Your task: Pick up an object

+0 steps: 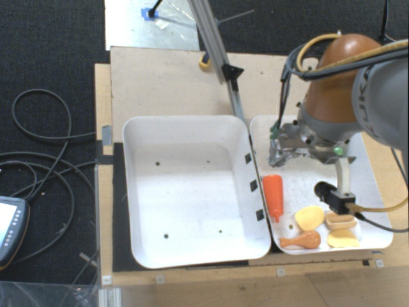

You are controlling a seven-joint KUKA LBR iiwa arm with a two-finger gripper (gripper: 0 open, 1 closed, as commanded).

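My gripper hangs over the right bin, near its left wall and toward the back. Just in front of it, an orange carrot lies lengthwise along that wall, apart from the gripper. Nothing shows between the fingers. At the bin's front lie a yellow round piece, an orange pear-shaped toy, a tan bun-like piece and a yellow flat piece.
The left bin sits beside the right one, sharing a wall with black clips. A slanted metal pole crosses behind the bins. Cables lie on the dark floor at the left.
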